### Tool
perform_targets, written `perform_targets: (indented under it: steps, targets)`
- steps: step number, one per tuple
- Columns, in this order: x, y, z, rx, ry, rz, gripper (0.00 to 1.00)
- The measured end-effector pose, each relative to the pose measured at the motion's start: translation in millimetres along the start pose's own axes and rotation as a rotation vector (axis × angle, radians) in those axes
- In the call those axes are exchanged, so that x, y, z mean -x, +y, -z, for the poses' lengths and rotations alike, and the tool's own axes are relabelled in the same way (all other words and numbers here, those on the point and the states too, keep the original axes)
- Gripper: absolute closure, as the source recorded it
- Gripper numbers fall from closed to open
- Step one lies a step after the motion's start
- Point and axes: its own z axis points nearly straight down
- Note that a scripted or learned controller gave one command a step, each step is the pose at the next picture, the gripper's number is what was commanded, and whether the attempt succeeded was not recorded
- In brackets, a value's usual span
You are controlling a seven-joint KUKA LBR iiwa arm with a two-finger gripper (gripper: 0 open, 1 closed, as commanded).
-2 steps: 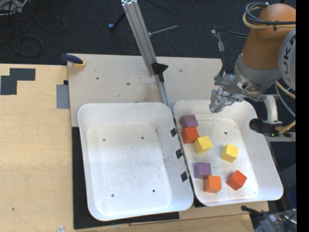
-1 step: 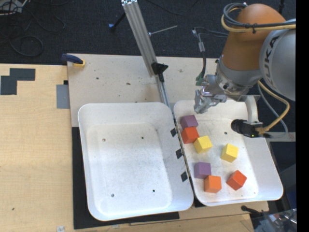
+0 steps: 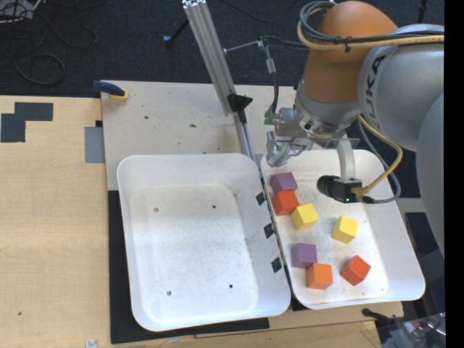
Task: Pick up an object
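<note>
Hovering claw (near rim), above purple cube

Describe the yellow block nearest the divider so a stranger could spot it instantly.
Look in the right-hand bin. Near its left wall, the yellow block touches an orange block up-left of it. The other yellow block sits alone, farther right.

The big grey arm is cut off by the right edge. It hides the back part of the right bin. The gripper fingers look too blurry to read.
</note>
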Motion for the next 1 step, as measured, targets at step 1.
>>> perform_targets:
  steps: [1]
  targets:
    - [-54.7,17.0,-24.5,-0.001,0.000,-0.001,1.00]
